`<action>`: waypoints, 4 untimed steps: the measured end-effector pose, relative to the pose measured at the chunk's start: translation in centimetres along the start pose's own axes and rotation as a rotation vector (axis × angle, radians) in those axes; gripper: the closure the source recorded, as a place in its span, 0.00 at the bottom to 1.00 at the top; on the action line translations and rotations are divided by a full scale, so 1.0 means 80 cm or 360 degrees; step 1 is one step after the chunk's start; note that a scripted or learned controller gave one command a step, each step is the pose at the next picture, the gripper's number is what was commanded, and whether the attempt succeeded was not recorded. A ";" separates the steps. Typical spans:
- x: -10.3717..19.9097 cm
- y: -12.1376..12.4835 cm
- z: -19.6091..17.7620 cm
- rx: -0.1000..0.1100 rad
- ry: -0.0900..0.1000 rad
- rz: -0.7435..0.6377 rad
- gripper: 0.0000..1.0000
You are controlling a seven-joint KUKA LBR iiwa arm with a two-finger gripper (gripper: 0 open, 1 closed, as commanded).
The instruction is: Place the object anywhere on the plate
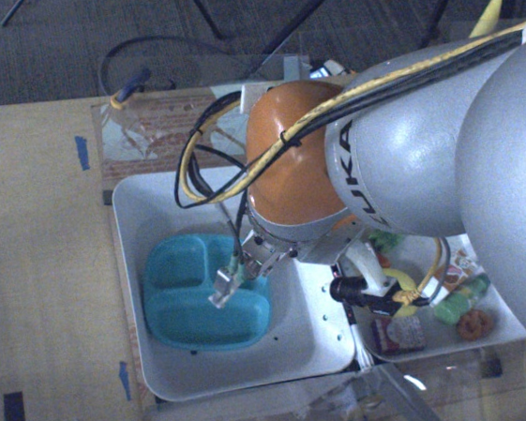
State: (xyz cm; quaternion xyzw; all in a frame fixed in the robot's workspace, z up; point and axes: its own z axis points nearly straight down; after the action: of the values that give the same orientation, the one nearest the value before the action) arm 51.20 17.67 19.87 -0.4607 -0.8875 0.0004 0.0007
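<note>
Camera view, near edge first: the right bin holds small items at 5 o'clock. Beyond, the teal plate lies in the left bin. Tool hovers at the plate's 3 o'clock edge; whether it grips the object, I cannot tell.

arm: reaching in from right, bent low | pincer: pointing down-left

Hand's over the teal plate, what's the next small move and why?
Probably lower a little and release. The hand sits over the right compartment of the teal plate in the left bin, with something small and greenish seemingly between its fingers, though that is too blurred to confirm.
</note>
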 end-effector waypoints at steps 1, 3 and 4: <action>0.000 0.001 -0.013 -0.0004 -0.0001 0.0002 1.00; 0.015 0.063 0.017 0.0001 0.0000 0.0100 1.00; -0.017 0.019 0.013 0.0000 0.0000 -0.0362 1.00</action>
State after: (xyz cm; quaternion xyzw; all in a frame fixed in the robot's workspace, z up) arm 53.18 17.42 18.85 -0.3569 -0.9341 0.0002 0.0007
